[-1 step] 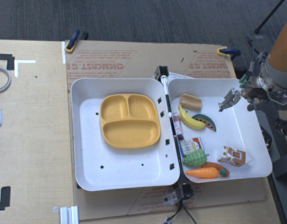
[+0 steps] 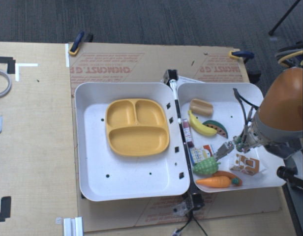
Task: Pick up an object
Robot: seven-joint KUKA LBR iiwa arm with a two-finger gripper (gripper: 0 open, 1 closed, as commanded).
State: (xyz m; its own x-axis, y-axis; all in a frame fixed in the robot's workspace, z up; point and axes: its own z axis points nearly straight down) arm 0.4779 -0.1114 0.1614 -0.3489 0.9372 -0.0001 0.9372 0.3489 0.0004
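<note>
Over the right bin (image 2: 225, 93), the gripper (image 2: 221, 151) hangs just above a green toy (image 2: 205, 167); I cannot tell its grip

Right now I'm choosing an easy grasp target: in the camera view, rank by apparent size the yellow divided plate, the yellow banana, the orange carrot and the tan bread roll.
1. Yellow divided plastic plate, by far the largest.
2. Orange toy carrot and yellow toy banana: similar length, too close to rank.
3. Tan toy bread roll, smallest.
</note>
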